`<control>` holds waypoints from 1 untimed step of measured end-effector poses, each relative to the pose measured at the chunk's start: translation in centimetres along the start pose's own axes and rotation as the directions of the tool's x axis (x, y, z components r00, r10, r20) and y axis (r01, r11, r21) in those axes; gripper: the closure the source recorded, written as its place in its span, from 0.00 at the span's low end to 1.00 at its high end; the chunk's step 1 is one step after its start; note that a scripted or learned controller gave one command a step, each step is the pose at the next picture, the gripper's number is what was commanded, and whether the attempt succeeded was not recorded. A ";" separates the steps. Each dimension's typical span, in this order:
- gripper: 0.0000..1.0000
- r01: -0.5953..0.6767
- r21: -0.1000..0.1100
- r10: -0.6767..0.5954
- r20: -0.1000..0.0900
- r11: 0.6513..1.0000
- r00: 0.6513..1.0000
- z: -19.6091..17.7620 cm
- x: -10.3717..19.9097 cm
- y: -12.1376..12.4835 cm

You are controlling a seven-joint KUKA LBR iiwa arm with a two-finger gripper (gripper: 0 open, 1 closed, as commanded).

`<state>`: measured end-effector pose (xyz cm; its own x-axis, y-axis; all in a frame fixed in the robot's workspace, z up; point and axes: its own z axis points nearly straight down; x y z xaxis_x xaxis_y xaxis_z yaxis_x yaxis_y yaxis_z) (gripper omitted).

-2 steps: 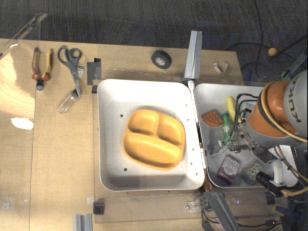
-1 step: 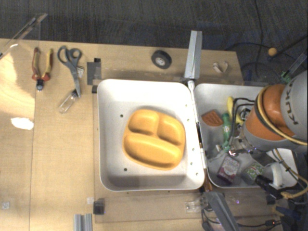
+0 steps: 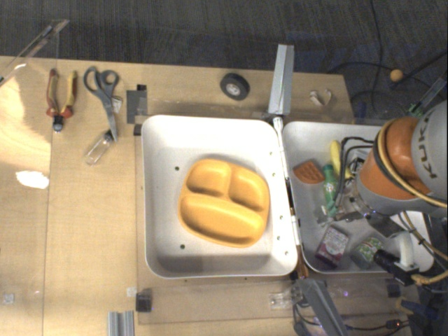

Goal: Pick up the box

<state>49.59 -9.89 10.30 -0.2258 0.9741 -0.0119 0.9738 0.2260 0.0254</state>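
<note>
A small purple box lies near the front edge of the right bin. Beside it to the right sits a small green packet. The grey arm with its orange band hangs over this bin. Its gripper points down to the left, just above and behind the purple box. Nothing shows between gripper and box; the wrist hides much of the gripper.
An orange piece and yellow and green sticks lie at the back of the right bin. The left bin holds a large yellow-orange moulded lump. Scissors, pliers and a tape roll lie on the bench behind.
</note>
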 end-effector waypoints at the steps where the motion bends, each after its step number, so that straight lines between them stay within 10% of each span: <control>1: 0.00 0.000 0.000 0.000 0.000 1.000 1.000 0.0 0.0 0.0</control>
<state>49.57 -9.89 10.29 -0.2254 0.9742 -0.0117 0.9739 0.2257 0.0249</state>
